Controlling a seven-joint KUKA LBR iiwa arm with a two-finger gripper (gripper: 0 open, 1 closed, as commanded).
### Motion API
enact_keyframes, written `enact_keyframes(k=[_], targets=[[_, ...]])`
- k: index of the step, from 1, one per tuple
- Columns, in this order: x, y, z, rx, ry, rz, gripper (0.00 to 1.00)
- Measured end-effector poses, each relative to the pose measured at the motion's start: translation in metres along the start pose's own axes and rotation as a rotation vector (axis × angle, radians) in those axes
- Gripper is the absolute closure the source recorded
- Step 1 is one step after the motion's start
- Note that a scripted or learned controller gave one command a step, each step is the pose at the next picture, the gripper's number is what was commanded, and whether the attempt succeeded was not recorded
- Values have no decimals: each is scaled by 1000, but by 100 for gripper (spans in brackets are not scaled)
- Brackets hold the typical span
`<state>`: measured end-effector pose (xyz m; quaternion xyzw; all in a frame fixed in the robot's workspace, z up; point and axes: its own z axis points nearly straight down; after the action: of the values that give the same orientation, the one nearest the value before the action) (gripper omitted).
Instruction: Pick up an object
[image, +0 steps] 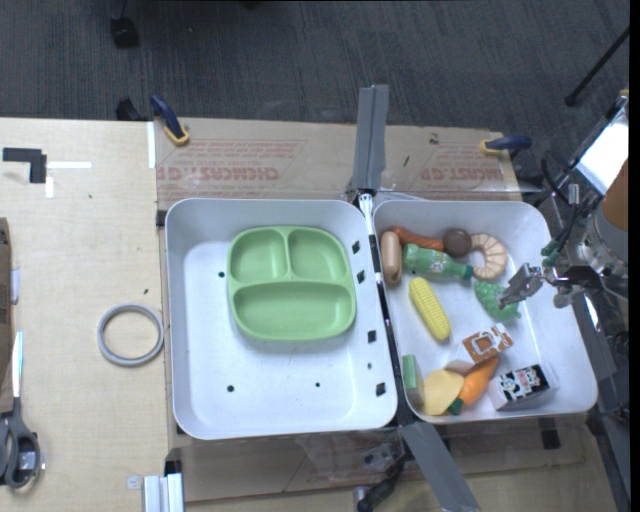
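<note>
Along the bench's left edge lie scissors (17, 448) near the front corner, a grey tape ring (130, 333) further in, and a strip of black tape (27, 160) toward the back. Left bin (200, 400): a green divided plate (292, 281) sits toward its back half, front half bare white with a few small dark holes. Right bin (570, 400), against its left wall, holds a hot dog (391, 256); beside it a carrot (420, 240), a green bottle (436, 264), a brown ball (457, 241) and a pale ring-shaped pastry (489, 255) crowd the back edge. A corn cob (430, 307) lies alone mid-bin, touching nothing. Front edge: a yellow lump (437, 391) with a second carrot (476, 380) leaning on it, an orange-and-white carton (486, 343), a black-and-white carton (523, 384) in the front right corner. Gripper (522, 286) hangs near the right wall beside a green leafy toy (495, 299), very close to it or touching; nothing visibly between the fingers, and whether they are spread or closed cannot be told at this size. Judgement: the grasp is yet to be made. The leafy toy is nearest, but it looks soft and irregular; descend centred over it and avoid nudging the pastry. The corn offers cleaner clearance, closing across its narrow width. Surface is pale wood with a cardboard sheet (330, 160) clamped behind the bins; dark carpet beyond.
</note>
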<state>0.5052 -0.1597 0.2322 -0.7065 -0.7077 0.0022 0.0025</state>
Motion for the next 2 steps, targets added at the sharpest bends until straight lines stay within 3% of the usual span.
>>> enact_keyframes(k=[1,2], targets=[[-45,49,134,-3,2,108,0],[-46,48,129,3,2,111,100]])
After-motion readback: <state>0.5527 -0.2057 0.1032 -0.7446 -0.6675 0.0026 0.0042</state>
